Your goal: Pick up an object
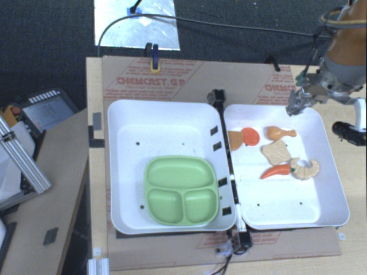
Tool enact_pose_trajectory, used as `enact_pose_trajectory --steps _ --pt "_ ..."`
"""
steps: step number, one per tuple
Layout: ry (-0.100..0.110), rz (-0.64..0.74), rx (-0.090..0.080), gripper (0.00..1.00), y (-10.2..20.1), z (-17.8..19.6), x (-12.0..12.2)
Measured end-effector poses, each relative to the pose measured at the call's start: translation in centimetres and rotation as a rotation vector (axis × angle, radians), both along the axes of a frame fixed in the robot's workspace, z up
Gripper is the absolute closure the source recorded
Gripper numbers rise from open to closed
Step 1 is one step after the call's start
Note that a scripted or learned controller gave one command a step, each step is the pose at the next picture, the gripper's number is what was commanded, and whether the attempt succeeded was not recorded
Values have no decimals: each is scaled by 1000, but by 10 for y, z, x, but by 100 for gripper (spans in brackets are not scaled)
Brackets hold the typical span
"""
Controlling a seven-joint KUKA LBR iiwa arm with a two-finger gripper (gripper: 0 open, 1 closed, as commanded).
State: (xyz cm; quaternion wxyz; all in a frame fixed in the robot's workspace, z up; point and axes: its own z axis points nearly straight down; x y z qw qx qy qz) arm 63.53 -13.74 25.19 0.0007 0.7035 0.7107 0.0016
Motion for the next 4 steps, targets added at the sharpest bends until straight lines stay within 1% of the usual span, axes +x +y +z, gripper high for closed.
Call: enact_pose_trajectory --steps 2,4 --pt "1 0 0 100 107 11 7" --pt "0 0 1 100 217 9 18"
